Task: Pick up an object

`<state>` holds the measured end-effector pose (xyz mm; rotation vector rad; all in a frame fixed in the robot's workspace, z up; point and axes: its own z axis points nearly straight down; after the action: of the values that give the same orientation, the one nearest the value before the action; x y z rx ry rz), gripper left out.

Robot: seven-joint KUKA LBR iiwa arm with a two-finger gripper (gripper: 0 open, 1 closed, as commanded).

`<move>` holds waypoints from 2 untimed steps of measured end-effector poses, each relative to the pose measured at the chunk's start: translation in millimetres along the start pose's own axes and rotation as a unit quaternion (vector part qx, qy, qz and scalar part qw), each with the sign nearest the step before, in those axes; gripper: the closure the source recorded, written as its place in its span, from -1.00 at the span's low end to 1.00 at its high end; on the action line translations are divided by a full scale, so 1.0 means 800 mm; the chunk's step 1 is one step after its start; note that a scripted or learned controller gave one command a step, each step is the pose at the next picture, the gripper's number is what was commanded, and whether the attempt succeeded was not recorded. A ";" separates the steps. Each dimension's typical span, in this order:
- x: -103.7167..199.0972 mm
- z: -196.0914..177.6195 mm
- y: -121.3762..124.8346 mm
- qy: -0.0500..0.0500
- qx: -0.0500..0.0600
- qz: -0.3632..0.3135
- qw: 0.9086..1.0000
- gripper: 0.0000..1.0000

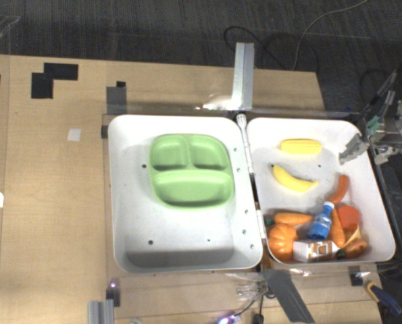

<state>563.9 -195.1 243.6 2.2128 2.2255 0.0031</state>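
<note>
Toys crowd the right bin: a yellow corn cob at twelve o'clock, a banana mid-bin, and carrots, a blue bottle and a pumpkin heaped toward six. The arm's jaws hang at the bin's two o'clock rim; whether apart or together, I cannot tell. A green divided plate lies in the left bin.

Green divided plate is seated in left bin; black patches are seen on wooden bench.
</note>
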 end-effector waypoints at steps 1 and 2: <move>0.001 -0.013 0.003 0.000 -0.002 -0.003 1.000 1.00; 0.001 -0.013 0.003 0.000 -0.002 -0.003 1.000 -1.00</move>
<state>566.2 -194.0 254.0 2.2034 2.2297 0.0077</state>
